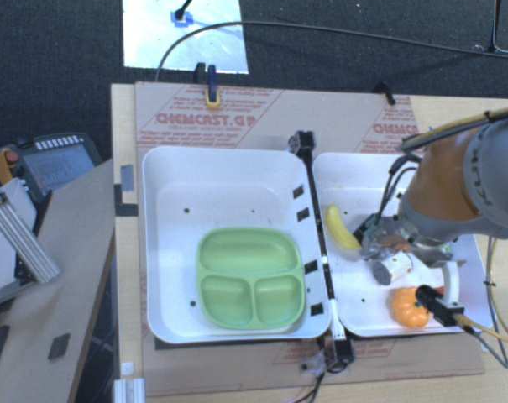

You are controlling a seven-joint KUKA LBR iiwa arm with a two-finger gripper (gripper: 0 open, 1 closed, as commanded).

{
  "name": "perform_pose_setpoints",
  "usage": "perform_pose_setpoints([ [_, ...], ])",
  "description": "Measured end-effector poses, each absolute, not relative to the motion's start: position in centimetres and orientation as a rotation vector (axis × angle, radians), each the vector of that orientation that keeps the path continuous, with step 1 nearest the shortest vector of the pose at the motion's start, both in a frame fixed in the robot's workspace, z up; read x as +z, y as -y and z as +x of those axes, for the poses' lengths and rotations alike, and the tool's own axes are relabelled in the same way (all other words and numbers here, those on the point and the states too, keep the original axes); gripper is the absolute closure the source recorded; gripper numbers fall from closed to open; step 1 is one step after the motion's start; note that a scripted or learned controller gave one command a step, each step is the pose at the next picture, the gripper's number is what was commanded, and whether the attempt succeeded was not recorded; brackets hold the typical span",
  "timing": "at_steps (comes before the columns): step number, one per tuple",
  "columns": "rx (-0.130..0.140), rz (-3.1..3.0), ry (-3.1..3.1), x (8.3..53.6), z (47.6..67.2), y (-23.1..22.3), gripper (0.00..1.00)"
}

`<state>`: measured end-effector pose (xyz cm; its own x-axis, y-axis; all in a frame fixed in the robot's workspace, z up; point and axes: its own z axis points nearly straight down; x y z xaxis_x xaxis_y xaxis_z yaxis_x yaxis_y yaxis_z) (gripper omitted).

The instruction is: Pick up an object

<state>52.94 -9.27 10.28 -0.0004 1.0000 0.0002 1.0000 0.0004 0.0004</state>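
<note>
Gripper low in right bin, finger state unclear, banana lengthwise top-to-bottom alongside.

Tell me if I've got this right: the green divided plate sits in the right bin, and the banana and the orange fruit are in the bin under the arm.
Not quite. In the camera view, the green divided plate sits in the left bin, not the right. The banana and orange fruit do lie in the right bin under the arm.

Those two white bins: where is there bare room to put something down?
Left bin: bare floor behind and left of the green plate. Right bin: bare back strip beyond the banana. Crowded near the gripper, the banana and the orange fruit.
</note>
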Motion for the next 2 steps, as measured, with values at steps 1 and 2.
perform_pose_setpoints([
  [1, 0.005, 2.214, -2.222, 14.7, 53.6, 9.3, 1.0],
  [2, 0.005, 2.213, -2.223, 19.4, 54.5, 9.2, 1.0],
])
